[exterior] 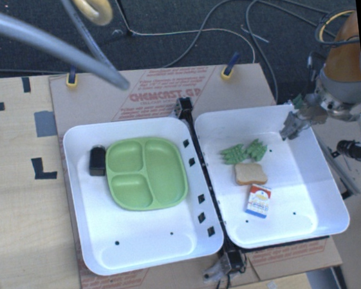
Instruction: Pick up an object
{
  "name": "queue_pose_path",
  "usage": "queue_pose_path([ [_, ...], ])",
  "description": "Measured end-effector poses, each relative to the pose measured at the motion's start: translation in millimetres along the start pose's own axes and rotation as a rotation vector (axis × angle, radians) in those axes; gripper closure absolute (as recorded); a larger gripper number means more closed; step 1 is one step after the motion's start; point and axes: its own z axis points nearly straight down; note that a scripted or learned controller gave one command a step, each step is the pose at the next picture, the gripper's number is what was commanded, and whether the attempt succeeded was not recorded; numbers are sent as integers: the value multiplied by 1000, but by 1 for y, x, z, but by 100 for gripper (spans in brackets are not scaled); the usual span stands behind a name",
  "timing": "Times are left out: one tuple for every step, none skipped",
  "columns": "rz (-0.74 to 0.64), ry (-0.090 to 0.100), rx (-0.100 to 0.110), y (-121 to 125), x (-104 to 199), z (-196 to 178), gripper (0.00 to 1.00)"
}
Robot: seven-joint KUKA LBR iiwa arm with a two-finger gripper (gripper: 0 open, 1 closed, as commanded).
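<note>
The right bin [314, 177] holds three things: a green leafy toy [243, 152], a tan slice of bread [250, 174] just below it, and a small red, white and blue carton [258, 202] nearer the front. My gripper [291, 127] hangs over the bin's far right rim, to the right of the green toy and well apart from it. Nothing shows between its fingers. In the left bin [87, 203] lies a green divided plate [147, 173] with a small black block [97, 161] at its left edge.
A black divider [200, 177] runs between the two bins. Cables [231, 18] trail over the dark floor behind the bench. A grey pole [39, 40] crosses the top left corner. The bins rest on a cardboard sheet [161, 91].
</note>
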Motion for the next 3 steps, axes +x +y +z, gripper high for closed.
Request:
queue_pose_path([
  [-1,-1,-2,5,1,-64,100],
  [0,1,3,6,2,-83,100],
  [-3,3,8,-13,53,-68,100],
])
